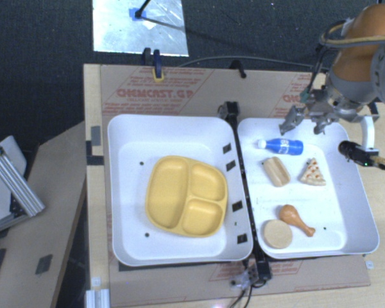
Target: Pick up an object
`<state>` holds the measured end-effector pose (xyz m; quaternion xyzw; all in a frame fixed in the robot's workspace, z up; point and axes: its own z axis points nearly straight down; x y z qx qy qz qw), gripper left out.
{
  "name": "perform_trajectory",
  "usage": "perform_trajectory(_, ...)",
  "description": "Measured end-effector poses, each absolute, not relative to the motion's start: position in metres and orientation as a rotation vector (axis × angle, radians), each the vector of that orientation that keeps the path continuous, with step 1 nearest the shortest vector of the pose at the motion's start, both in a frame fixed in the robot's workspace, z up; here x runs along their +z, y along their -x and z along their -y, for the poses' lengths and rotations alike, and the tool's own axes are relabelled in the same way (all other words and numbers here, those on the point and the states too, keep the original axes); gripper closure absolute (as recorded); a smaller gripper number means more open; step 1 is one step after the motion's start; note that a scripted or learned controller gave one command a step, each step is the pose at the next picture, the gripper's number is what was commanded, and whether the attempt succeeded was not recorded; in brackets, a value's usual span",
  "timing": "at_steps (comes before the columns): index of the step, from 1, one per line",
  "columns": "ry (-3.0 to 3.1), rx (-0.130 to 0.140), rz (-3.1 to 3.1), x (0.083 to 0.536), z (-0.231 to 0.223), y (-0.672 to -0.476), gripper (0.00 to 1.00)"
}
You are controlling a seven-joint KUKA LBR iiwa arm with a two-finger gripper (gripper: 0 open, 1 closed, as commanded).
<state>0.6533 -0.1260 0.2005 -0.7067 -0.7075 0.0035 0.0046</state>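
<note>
The right bin (356,201) holds a blue bottle with a white cap (280,146) lying on its side, a tan bread roll (276,171), a pizza slice (313,172), a chicken drumstick (296,219) and a round biscuit (277,233). My gripper (304,122) hangs open over the bin's far edge, just above and behind the bottle, with nothing between its fingers.
The left bin (125,172) holds a yellow compartment tray (186,196). A black divider with clips (239,178) runs between the bins. A foil sheet (140,18) lies on the dark floor behind the bench.
</note>
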Motion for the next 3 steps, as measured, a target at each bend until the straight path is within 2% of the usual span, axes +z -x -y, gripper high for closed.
perform_trajectory(1,2.218,-0.001,2.226,0.209,0.126,-0.656,0.0)
perform_trajectory(2,2.214,0.002,2.226,0.15,0.119,-0.653,0.0)
perform_trajectory(3,2.218,-0.007,2.234,0.111,0.117,-0.661,0.0)
